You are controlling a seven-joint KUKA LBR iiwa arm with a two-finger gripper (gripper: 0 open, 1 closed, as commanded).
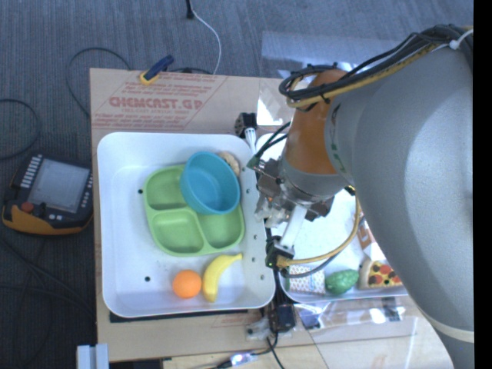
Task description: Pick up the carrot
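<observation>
My gripper (278, 225) hangs below the orange-banded wrist, over the left edge of the right bin (304, 241), next to the wall shared with the left bin. The wrist covers its fingers. The arm's grey body hides most of the right bin. A thin orange sliver (362, 235) peeks out beside the arm at the bin's right; I cannot tell whether it is the carrot.
The left bin (123, 206) holds a green divided plate (181, 233) with a blue bowl (210, 183) on it, an orange (187, 284) and a banana (217, 274). At the right bin's front lie a green vegetable (341, 281), a pizza slice (378, 273) and a white patterned item (307, 283).
</observation>
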